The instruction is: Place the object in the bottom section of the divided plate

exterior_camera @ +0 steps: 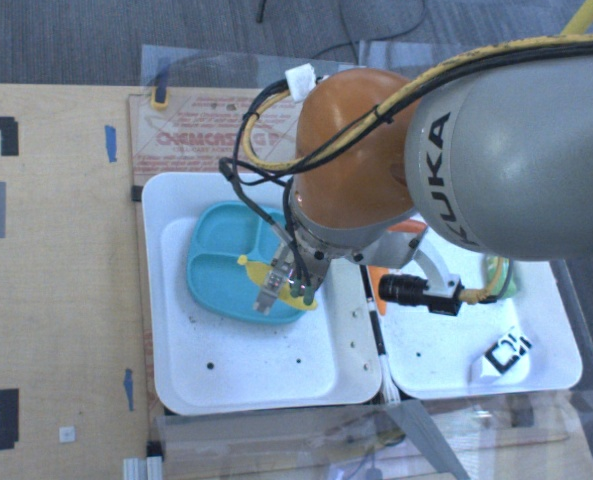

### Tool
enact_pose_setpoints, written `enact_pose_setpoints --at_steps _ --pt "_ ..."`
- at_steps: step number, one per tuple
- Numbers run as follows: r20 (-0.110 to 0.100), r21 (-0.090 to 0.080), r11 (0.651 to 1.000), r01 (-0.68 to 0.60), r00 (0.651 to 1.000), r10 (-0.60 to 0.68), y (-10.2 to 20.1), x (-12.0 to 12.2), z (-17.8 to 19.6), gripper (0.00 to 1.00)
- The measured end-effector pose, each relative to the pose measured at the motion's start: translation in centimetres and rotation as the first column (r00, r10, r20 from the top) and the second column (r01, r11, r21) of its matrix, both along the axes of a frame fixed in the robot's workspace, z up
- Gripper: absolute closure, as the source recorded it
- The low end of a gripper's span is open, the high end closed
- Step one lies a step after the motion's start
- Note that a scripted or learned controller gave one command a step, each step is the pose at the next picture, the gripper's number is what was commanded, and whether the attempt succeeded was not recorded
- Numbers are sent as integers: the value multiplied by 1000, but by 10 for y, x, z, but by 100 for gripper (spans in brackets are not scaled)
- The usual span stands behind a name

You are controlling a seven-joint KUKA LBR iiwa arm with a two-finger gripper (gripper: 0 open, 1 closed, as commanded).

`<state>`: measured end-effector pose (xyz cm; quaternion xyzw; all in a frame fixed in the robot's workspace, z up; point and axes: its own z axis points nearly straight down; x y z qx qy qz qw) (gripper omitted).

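Observation:
A light blue divided plate (219,256) lies in the left white bin (176,368), towards its upper middle. A yellow, banana-like object (255,265) lies across the plate's lower right part, one end pointing left and the other reaching the plate's rim. My gripper (286,288) hangs right over this yellow object, at the plate's lower right edge, and covers its middle. The big grey arm with its orange band (356,148) hides the plate's right side.
The right bin (536,378) holds a white and black object (504,354) at its lower right, a green thing (504,276) by the arm and an orange thing (377,278) near the divider. A cardboard sheet (191,133) lies behind the bins.

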<state>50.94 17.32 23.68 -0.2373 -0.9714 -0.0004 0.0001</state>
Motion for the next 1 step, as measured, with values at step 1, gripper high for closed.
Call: enact_pose_setpoints --at_steps 1 --pt "0 0 1000 1 1000 -1 -1 0 0 0"
